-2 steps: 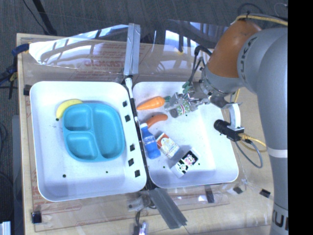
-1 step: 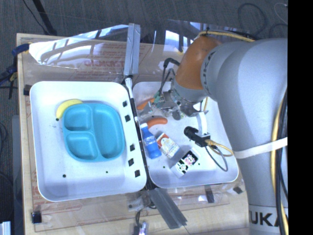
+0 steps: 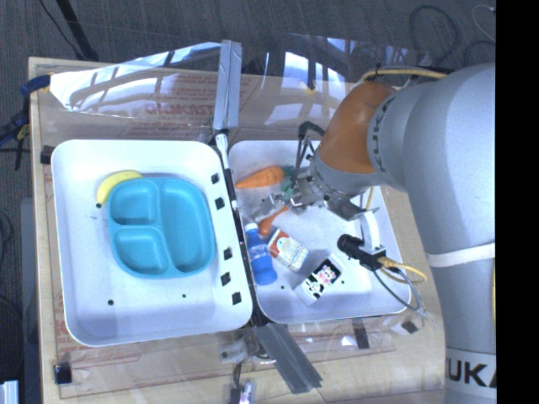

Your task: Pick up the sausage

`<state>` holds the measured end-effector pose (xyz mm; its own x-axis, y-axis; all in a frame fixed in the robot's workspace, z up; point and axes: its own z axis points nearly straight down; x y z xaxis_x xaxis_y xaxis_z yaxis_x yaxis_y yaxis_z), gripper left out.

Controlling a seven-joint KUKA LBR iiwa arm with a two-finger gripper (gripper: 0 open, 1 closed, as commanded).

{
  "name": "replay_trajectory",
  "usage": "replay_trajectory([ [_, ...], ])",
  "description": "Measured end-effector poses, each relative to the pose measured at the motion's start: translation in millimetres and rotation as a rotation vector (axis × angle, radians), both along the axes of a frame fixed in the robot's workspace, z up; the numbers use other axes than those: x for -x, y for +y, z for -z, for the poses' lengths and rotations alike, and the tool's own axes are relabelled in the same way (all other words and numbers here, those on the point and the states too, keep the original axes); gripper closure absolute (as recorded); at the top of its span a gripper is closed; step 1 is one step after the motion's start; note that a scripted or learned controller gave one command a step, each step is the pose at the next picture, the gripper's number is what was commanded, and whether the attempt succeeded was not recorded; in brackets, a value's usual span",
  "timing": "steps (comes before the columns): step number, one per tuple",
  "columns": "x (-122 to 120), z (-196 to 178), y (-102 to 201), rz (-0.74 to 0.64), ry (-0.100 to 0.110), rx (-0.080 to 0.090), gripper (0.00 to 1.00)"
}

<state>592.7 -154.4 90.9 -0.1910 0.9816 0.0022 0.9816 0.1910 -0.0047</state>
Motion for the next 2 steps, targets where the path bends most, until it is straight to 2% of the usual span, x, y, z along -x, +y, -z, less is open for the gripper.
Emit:
replay_trajectory([
  [1,0,-9,0,-0.004,0.002,0.001,1.00],
  [2,-44,-102,8,-0.128,-0.006,0.002,1.00],
])
